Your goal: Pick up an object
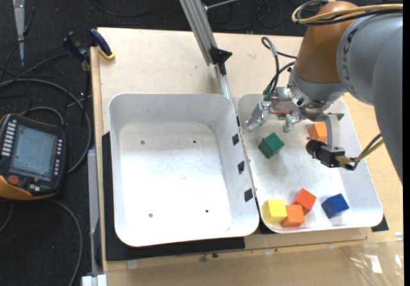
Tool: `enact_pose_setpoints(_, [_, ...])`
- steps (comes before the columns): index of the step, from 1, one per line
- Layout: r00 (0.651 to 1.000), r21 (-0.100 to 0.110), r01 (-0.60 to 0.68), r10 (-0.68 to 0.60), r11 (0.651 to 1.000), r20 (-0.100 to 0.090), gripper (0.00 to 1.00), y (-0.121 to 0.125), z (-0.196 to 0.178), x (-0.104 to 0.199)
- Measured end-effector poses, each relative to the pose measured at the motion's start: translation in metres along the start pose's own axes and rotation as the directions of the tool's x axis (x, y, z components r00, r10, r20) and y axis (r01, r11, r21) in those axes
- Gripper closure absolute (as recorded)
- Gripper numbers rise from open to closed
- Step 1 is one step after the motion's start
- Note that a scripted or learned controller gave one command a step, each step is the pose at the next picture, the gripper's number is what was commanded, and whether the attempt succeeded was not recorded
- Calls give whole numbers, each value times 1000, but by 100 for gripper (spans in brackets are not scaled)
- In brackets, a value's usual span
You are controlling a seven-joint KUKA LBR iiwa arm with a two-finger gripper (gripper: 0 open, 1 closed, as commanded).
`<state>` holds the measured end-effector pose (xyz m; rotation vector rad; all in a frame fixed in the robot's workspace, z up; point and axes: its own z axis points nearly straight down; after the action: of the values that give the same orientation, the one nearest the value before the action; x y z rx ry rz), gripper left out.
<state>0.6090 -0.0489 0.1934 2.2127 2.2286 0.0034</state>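
Note:
My gripper point(273, 120) hangs over the back part of the right bin point(362, 183), open, with nothing between its fingers. A green cube point(271, 145) lies just in front of and below the fingertips, apart from them. An orange cube point(318, 131) sits to the right of the gripper, partly behind the arm's cabling. Near the bin's front edge lie a yellow cube point(275, 209), two orange cubes point(305, 199) point(294, 215) and a blue cube point(334, 205).
The left bin point(128, 108) stands beside the right one, sharing a wall with black clips point(241, 166). A slanted metal rail point(198, 18) reaches down to the bins' back edge. A black cable fitting point(325, 153) hangs off the arm over the right bin.

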Motion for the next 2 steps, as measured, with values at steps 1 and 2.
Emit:
enact_pose_setpoints(1, [1000, 9, -13, 13, 1000, 3, 0, 4, 81, -67])
enact_pose_setpoints(2, [1000, 4, -5, 5, 1000, 1, 0, 11, 99, -55])
